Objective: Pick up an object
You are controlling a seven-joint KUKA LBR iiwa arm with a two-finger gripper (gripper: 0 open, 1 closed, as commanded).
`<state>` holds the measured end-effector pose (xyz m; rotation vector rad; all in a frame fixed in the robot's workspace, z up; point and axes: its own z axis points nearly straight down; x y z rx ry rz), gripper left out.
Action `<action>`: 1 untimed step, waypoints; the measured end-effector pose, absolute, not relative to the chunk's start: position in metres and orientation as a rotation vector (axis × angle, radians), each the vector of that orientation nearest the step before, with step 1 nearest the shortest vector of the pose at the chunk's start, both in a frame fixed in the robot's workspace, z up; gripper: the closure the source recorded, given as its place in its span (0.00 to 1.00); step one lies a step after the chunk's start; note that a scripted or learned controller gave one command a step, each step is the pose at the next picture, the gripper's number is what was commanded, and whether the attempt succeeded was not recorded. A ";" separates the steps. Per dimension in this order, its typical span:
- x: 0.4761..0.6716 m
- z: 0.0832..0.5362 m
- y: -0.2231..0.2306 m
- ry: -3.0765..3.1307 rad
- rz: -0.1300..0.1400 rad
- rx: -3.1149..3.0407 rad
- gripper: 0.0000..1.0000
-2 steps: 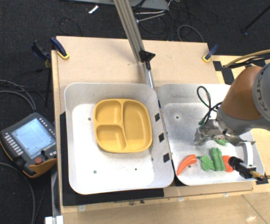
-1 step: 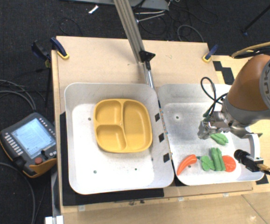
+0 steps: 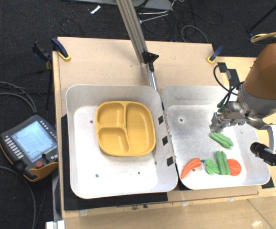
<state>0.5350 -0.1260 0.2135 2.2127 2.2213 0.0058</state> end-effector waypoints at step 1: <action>0.535 0.256 -0.128 2.221 0.004 2.214 1.00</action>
